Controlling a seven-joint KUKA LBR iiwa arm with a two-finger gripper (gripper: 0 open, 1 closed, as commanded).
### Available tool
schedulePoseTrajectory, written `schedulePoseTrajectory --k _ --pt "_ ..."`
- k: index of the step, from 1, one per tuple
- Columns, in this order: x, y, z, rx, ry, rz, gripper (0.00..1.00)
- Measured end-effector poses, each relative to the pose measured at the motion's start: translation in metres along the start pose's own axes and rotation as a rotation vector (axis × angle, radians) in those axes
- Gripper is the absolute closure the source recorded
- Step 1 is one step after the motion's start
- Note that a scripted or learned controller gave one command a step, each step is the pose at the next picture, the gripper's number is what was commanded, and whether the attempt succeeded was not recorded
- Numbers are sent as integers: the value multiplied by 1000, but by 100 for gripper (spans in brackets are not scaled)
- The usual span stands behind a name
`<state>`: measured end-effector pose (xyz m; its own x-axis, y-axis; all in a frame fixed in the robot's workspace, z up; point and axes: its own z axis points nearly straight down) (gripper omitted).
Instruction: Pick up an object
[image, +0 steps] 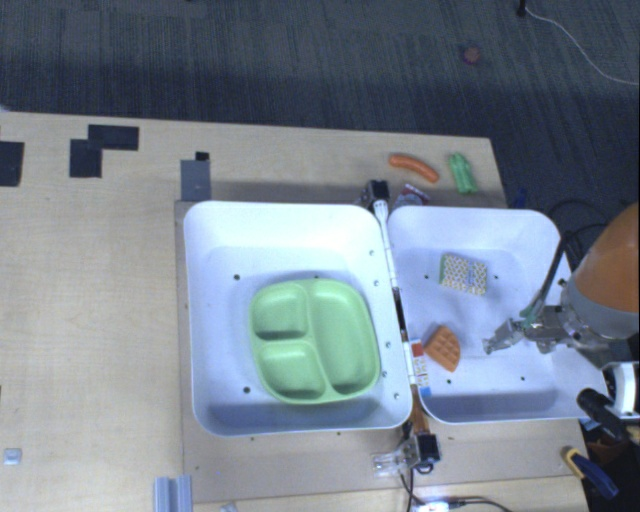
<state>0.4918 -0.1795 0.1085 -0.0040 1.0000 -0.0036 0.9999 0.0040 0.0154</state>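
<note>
Over the right bin (540, 232), hand (497, 344) beside orange waffle (443, 349).

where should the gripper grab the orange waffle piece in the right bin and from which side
Grip the orange waffle piece across its narrow width, coming straight down from above. It looks flat on the right bin floor, near the divider wall, so a side approach seems blocked there. The gripper sits to its right, apart from it.

Setting: robotics lab. Evidence: pale plywood table (90, 330) bearing black tape markers (100, 150), two shallow white plastic bins (290, 225) fixed side by side, loose cables (570, 40) on grey carpet floor (300, 60).
</note>
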Motion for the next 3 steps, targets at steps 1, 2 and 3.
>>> schedulePoseTrajectory --k 1,2,3 --pt "0 2 -11 -4 -1 -2 100" --pt "1 2 -11 -4 0 -1 0" --pt "29 51 23 8 2 -1 0"
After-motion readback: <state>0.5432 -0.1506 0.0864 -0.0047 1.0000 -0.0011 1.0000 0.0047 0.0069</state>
